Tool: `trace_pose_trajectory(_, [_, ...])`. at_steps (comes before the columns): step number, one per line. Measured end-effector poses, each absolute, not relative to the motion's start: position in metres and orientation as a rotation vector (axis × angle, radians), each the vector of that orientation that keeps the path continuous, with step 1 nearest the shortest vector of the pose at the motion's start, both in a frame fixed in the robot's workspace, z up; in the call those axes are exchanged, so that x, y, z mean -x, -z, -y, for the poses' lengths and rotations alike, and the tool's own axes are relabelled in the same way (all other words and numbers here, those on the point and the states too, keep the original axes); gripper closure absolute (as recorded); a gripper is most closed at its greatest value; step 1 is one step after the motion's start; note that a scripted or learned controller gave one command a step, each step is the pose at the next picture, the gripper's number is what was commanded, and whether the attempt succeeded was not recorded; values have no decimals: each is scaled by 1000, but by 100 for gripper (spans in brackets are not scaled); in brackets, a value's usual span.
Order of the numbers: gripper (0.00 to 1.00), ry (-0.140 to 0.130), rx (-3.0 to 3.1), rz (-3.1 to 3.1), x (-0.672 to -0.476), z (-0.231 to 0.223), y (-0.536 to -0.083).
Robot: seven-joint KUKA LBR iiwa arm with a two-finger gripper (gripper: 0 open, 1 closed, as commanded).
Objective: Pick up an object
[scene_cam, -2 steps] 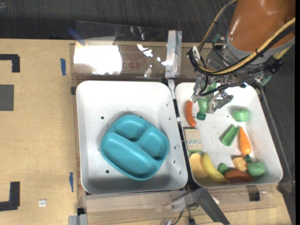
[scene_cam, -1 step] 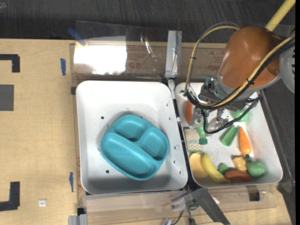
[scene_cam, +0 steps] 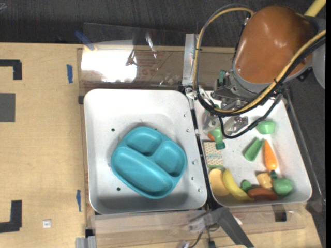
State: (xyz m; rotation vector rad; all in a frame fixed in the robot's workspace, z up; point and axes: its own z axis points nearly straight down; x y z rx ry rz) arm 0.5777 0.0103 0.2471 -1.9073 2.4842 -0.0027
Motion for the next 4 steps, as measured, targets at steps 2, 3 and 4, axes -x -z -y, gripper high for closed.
trace_pose_trajectory(2, [100,-7,1827,-2556,-502,40,-210])
trace_pose_trajectory(3, [100,-1,2040,-2382,-546,63,-184])
trace_pose_trajectory(4, [100,8,1984,-2425,-580,105,-262])
